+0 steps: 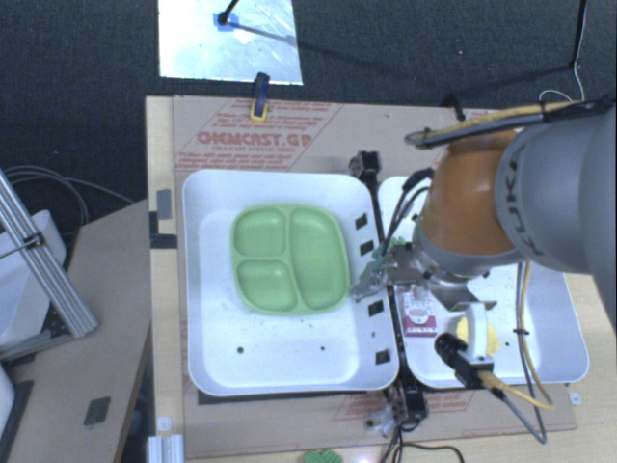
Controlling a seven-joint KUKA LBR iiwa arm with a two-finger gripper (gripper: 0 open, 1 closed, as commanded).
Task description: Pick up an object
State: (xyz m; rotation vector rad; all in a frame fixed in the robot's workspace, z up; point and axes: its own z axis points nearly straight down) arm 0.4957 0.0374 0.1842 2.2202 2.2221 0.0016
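Dark carpet (77, 85) lies all around, with a shiny silver sheet (231, 27) spread on it beyond the far edge of my tabletop (116, 258). A brown sheet (318, 128) printed in red letters covers the tabletop, and the two white bins sit on it side by side.

The left bin (207, 355) holds a green plate (289, 258). It is pale green, a rounded square moulded into compartments, and it lies flat in the far half of that bin, closer to the wall shared with the other bin. A few small dark specks dot the bare white floor on the near side of it.

My arm (569, 191) hangs over much of the right bin (571, 355), its orange band (468, 201) above the bin's left half. Below the wrist I can see a small red-and-white packet (417, 314) lying flat near the bin's left wall. Just to its right is a yellow thing (480, 336), partly covered, and I cannot make out its shape.

My tool (374, 284) sits low at the divide between the two bins, just beside the right edge of the green plate. The wrist hides most of it, so I cannot tell how far open it is or whether it has hold of anything.
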